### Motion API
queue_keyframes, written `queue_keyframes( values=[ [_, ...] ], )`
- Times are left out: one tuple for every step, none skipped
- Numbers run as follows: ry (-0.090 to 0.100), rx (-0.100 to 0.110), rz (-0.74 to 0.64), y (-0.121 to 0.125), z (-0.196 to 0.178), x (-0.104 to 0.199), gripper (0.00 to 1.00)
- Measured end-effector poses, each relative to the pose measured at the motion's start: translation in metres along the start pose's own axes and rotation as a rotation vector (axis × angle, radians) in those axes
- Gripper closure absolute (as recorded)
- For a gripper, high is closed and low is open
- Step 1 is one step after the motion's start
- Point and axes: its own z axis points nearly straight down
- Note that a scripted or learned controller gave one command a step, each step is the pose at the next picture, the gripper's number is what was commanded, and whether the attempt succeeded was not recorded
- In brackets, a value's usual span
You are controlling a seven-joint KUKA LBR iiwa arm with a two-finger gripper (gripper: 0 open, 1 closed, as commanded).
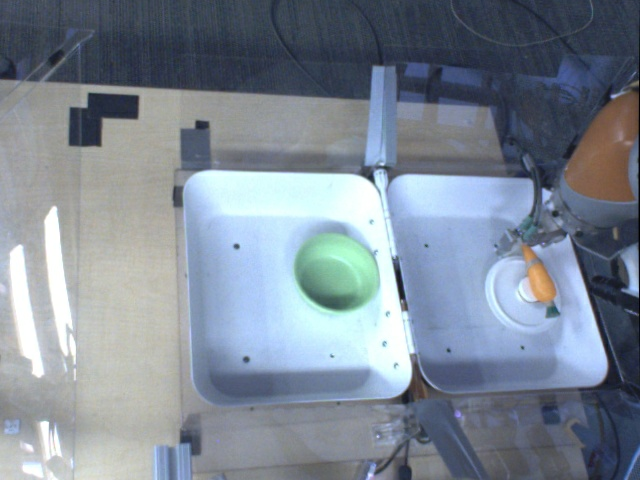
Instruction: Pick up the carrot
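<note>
The orange carrot (pixel 539 281) lies slantwise in the right bin (pixel 450 298), over the right part of a small white plate (pixel 505 296). Its green stalk end points toward the front right, and its narrow end points up toward the gripper. My gripper (pixel 531 236) hangs at the carrot's upper, narrow end, close to the bin's far right side. The grey arm with its orange band (pixel 608 153) comes in from the right above it. Whether the gripper's tip touches the carrot is hidden at this size.
A light green bowl (pixel 337 271) sits in the left bin (pixel 230 308), toward its right side. A metal divider rail (pixel 392 268) separates the two bins. Cables lie on the dark floor behind the bench.
</note>
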Motion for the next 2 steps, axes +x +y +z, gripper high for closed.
queue_keyframes(
  values=[
    [0.005, 0.007, -0.357, 0.06, 0.017, -0.022, 1.0],
    [0.001, 0.006, -0.524, 0.035, -0.09, 0.029, 1.0]
  ],
)
